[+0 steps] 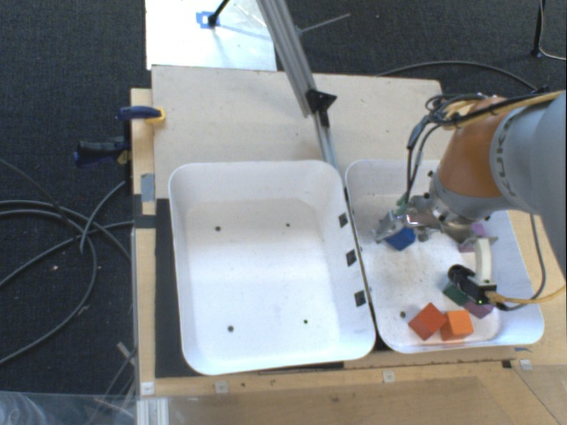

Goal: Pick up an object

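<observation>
Camera view: gripper low over right shallow white plastic bin, in its upper-middle part; apart or clamped, cannot tell. Small blue block right at gripper tip, touching it. Red-orange block and orange block side by side near bin's front edge, well apart from gripper. Small purple piece just beside orange block. Left shallow white plastic bin adjoins right one.
</observation>
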You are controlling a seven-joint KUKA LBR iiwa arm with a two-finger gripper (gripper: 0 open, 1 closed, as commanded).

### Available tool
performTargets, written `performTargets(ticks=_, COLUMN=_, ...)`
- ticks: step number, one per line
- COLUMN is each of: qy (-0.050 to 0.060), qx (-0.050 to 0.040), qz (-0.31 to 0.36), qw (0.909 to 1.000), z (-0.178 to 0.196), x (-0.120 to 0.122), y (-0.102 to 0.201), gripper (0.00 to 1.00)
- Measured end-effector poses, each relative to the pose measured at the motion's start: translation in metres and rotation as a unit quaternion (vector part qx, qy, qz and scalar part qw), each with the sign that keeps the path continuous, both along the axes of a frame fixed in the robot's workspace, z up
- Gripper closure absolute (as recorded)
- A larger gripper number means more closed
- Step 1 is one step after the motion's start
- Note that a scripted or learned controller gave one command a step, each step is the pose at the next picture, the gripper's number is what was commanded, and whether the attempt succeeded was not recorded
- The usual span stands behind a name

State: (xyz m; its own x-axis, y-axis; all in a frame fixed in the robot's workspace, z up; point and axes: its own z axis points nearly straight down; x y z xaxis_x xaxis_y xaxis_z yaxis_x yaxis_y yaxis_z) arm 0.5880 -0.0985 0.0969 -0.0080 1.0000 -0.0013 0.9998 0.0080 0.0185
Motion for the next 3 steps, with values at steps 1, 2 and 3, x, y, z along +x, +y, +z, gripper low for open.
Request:
performTargets(ticks=1, qy=0.006, qx=0.0009, qz=-0.001, qw=1.0000, z=0.006, x=-0.004, y=-0.002, gripper=1.00)
performTargets(ticks=2, qy=0.006, qx=0.0009, qz=-0.001, qw=1.0000, z=0.005, x=-0.004, y=-0.001, gripper=0.00)
performTargets(ticks=3, qy=0.006, qx=-0.0003, qz=-0.001, qw=1.0000, z=-0.006, x=0.053, y=-0.023, gripper=0.00)
